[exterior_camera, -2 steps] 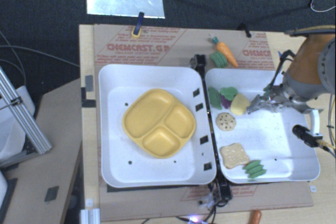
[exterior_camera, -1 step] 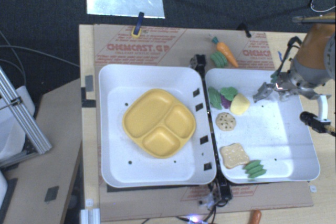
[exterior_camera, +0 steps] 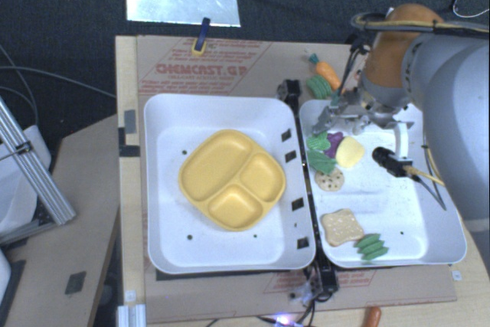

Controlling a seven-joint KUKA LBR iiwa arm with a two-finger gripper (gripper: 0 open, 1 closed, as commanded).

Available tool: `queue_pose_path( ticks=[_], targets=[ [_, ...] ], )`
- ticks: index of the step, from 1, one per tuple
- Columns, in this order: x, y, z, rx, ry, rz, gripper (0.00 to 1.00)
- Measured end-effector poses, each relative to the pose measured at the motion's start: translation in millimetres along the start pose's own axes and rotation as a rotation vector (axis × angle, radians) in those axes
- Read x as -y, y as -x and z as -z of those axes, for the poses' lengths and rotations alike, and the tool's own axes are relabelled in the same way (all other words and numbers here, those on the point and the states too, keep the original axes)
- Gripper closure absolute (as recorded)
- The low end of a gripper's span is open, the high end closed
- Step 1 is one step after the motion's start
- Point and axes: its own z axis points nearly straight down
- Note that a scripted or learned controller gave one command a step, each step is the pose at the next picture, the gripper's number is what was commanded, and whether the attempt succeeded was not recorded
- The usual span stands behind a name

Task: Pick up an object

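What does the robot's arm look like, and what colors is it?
The arm is fat, round and smooth, mostly light grey. Above its wrist sits a shiny orange band. Thin dark cables run down beside the orange part. At the end is the gripper, made of grey metal pieces.

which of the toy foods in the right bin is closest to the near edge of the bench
The green pea pods, at the bin's front by the slice of toast. The cookie, yellow piece and purple grapes all lie farther back, toward the gripper.
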Motion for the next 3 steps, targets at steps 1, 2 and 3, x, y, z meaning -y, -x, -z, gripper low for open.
queue_pose_path(
  ticks=[1,2,3],
  targets=[
    [1,7,12,0.004,0.003,-0.006,1.0],
    [157,9,-2,0.0,-0.021,-0.019,1.0],
    [177,-60,104,0.001,-0.002,-0.004,1.0]
  ],
)
